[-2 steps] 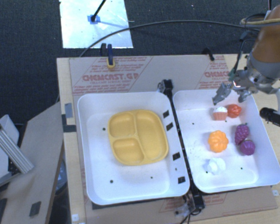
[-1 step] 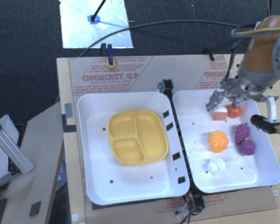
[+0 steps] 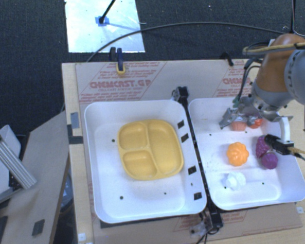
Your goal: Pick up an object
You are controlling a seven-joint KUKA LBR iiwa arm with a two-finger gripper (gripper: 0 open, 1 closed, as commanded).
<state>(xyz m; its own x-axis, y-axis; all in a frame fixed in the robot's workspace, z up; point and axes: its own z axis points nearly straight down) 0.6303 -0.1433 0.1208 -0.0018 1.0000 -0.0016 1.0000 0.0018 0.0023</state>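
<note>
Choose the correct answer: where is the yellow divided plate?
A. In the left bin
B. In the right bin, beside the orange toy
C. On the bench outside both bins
A: the yellow plate lies alone in the left bin, its compartments facing up.

A single fixed camera sits above the bench (image 3: 139,73) and looks down at a slant, from the near edge toward the far one. It stands far enough back to take in both white bins whole: the left bin (image 3: 101,163) near the middle of the picture, the right bin (image 3: 280,188) toward the right edge. The arm (image 3: 286,72) enters from the right. Dark floor (image 3: 24,49) lies beyond the bench.
</note>
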